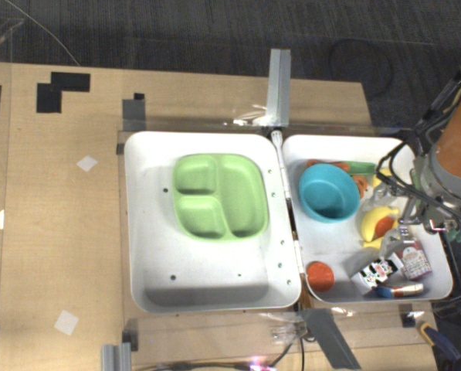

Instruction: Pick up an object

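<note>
Two-finger gripper, jaw state not discernible, over right white bin: descend squarely onto yellow rounded plastic toy just beside, avoiding teal bowl.

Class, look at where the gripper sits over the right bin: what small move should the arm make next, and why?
Probably a short descent. The gripper hangs in the right bin just below the yellow toy and above the small printed box, with nothing seen between its fingers, so lowering onto the nearest item seems sensible.

bright even overhead light | soft shadows | slightly soft focus
</note>
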You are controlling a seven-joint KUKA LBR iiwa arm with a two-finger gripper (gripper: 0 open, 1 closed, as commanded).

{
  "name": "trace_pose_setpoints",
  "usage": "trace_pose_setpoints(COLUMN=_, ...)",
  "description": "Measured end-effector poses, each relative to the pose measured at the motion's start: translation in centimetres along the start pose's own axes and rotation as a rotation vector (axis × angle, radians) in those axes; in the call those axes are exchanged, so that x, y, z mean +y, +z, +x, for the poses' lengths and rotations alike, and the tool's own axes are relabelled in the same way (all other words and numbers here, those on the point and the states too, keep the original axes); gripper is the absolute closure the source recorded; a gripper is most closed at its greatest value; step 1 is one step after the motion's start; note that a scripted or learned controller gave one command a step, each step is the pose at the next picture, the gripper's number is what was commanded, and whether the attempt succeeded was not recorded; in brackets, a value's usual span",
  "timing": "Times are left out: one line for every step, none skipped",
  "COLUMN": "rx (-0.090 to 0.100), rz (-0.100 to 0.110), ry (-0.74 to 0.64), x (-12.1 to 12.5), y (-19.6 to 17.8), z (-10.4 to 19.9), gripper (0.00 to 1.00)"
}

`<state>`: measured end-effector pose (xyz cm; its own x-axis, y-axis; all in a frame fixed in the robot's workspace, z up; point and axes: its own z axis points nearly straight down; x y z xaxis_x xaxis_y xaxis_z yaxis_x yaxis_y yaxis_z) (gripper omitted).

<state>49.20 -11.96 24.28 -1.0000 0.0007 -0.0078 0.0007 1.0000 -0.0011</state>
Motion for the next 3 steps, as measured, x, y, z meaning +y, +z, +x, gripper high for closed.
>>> trace_pose_setpoints(rx=0.011, rz=-0.002, ry=0.055, x=-1.4, y=10.8, z=-1.0, gripper=0.00)
trace_pose_setpoints(rx=-0.006, rz=0.002, ry=0.138, x=-2.0, y=15.3, z=-4.6, gripper=0.00)
trace_pose_setpoints(rx=-0.015, rz=0.026, ry=0.076, x=-3.0, y=15.2, z=-13.4, gripper=0.00)
